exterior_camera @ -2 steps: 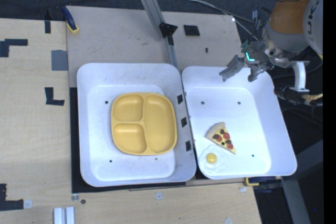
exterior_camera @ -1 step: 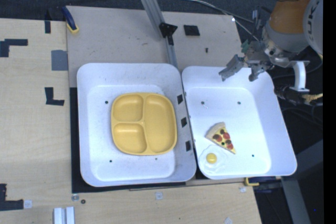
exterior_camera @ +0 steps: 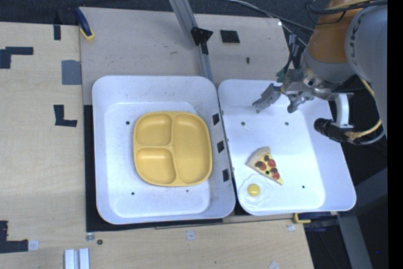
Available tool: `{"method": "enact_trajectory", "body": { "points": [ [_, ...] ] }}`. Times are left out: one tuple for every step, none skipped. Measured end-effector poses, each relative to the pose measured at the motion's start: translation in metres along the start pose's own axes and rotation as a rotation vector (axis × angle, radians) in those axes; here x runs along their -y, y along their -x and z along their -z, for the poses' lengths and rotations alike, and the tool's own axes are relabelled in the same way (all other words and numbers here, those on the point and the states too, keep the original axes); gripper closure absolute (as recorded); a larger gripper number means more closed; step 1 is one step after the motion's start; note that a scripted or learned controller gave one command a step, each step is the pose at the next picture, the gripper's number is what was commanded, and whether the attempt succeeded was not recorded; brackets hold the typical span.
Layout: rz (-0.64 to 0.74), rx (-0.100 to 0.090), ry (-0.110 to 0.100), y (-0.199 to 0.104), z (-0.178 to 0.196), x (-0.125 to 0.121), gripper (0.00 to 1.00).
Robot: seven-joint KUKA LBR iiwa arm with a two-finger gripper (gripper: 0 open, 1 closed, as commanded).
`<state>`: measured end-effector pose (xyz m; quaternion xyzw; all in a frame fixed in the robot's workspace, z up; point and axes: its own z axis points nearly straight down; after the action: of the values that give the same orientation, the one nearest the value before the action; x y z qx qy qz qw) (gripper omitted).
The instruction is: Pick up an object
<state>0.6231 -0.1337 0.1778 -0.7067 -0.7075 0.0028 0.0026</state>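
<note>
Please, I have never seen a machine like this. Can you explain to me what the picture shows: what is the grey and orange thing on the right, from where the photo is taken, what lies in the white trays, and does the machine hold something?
The grey and orange thing is a robot arm. At its end is a gripper, a small hand with two fingers, spread apart here with nothing between them. It hangs over the far part of the right bin.

The single camera is fixed above the bench and looks down at a slant.

Two shallow white bins stand side by side. The left bin holds a yellow divided plate with three compartments. The right bin holds a toy pizza slice and, nearer the camera, a small yellow round piece. Both lie apart from the gripper, so nothing is picked up yet.
</note>
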Motion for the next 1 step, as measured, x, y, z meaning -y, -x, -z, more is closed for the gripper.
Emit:
{"method": "enact_trajectory", "body": {
  "points": [
    [0.0,0.0,0.002,0.0013,-0.0479,0.0088,0.0]
  ]
}}
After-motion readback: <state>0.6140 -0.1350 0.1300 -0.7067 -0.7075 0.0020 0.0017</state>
